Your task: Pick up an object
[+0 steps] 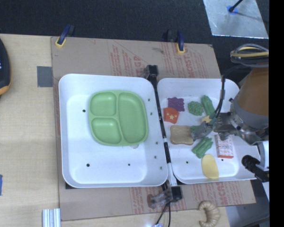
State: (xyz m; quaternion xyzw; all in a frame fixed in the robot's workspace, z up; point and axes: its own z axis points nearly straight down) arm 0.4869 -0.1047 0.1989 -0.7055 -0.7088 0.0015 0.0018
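The pincer is low in the right bin, and I cannot tell how it is set. A tan piece of bread lies just left of it. A green pickle lies just below it. A yellow lemon sits further below. A red block and a purple block are up and to its left.

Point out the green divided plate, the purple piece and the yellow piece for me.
green divided plate (118, 117), camera view, its middle ridge.
purple piece (175, 103), camera view, its centre.
yellow piece (209, 166), camera view, its middle.
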